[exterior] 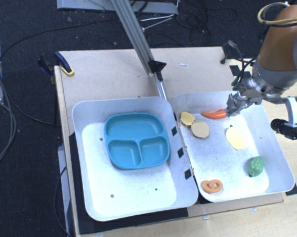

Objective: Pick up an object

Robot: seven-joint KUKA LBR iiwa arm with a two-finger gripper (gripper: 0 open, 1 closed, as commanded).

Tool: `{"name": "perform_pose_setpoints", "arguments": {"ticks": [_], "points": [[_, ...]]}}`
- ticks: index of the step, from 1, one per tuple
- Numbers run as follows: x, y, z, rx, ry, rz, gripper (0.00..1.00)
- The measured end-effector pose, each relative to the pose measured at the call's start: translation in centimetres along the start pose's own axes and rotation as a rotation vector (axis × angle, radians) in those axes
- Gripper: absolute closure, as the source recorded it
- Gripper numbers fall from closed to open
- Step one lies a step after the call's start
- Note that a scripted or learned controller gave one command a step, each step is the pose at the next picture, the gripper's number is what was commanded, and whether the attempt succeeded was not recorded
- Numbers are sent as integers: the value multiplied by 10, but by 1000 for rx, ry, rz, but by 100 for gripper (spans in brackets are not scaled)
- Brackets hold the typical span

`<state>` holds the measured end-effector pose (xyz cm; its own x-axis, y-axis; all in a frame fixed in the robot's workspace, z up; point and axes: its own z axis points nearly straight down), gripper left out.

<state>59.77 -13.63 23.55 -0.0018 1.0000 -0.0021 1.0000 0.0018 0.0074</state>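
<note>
My gripper (pixel 232 107) sits low at the upper right of the frame, over the top edge of the right bin (pixel 272 147), tip right at the right end of the orange carrot-like piece (pixel 213 114). Fingers: cannot tell whether they are spread or closed, or whether the piece is between them; too small and dark.

Step, as I judge it: the grasp on that orange piece. To do it well I should straddle its narrow width, not its length, get down to the bin floor before closing, stay off the bin's rim, then lift straight up so it doesn't swing out.

Counts, outward from the tip. Right bin, six loose items:
- the orange piece
- one yellow round piece (pixel 187 119), just left of it
- one tan round slice (pixel 200 130), touching or nearly touching the yellow round
- one pale yellow oblong (pixel 236 138), mid-bin
- one green lumpy item (pixel 255 166), lower right
- one orange-brown pretzel shape (pixel 212 186), bottom edge

Left bin (pixel 93 195): one blue divided plate (pixel 138 140) with three compartments. Two bins, one arm.
</note>
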Motion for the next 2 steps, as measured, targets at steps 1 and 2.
{"name": "perform_pose_setpoints", "arguments": {"ticks": [1,2], "points": [[5,10,-58,0,0,-2,100],[55,-2,-55,8,3,-5,100]]}}
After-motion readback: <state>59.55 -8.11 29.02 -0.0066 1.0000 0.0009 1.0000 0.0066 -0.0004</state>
